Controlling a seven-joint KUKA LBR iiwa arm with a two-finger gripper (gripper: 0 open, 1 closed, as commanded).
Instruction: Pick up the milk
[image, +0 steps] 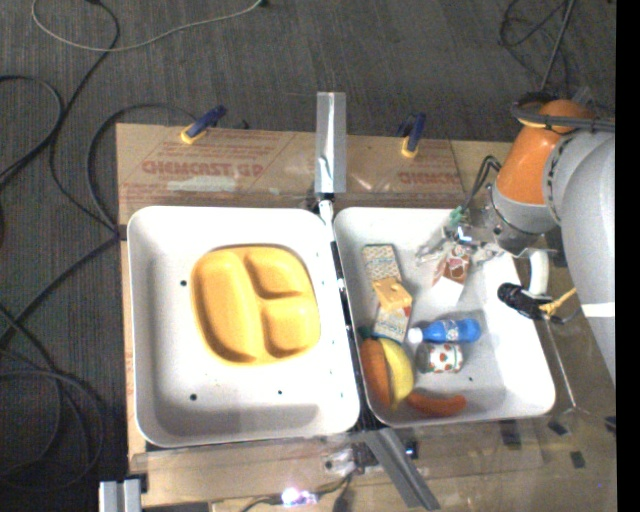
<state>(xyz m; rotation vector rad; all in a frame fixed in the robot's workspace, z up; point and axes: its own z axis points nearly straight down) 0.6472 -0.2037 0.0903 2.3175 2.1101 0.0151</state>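
Milk, a small carton (455, 268), hangs clamped between the fingers of the hand (457, 250) near the far right corner of the right bin (520, 395), above a blue bottle (447, 331), a can (443, 358) and a banana (398, 370).

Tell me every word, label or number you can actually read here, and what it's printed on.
"CHEMCAST GP": red print, upside down, on the cardboard sheet behind the left bin.
More red print near the yellow clamp on the right: too partial to read.
Flat patterned box, small carton, blue-capped bottle and can in the right bin: labels too small and blurred.
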